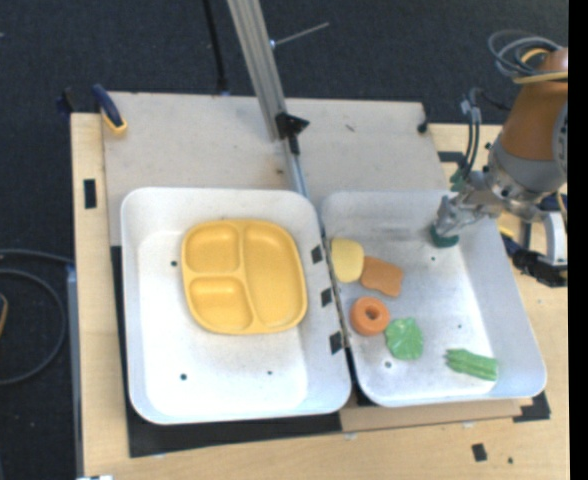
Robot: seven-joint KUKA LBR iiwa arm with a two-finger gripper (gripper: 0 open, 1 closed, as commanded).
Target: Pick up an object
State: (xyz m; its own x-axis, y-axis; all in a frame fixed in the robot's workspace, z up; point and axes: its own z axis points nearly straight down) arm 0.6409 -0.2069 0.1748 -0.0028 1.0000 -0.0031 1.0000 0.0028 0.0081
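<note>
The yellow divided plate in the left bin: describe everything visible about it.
The yellow divided plate is a rounded-square tray of what looks like smooth plastic, moulded into three compartments: two smaller ones on the view's left, one above the other, and a taller one on the right. All three look bare. It lies flat, turned slightly, in the upper middle of the left bin, resting on the bin's white floor and apart from its walls. Nothing else touches it.
</note>
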